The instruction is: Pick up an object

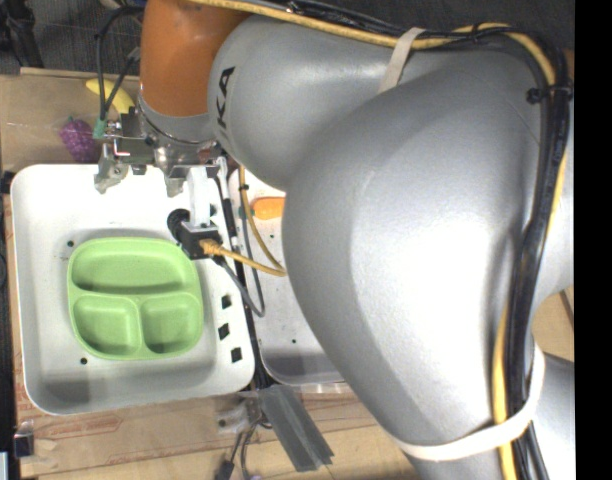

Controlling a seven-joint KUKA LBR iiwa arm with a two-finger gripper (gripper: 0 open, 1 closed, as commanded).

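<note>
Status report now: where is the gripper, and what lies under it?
Gripper over left bin's far edge, nothing seen between jaws. Green divided tray in that bin, untouched. Purple object outside bin.

A single fixed camera looks down at a slant on the tabletop; the arm sits close beneath it, probably hiding most of the right bin.

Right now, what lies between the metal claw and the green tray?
Only bare white bin floor separates the end effector from the green tray in the camera view.
</note>
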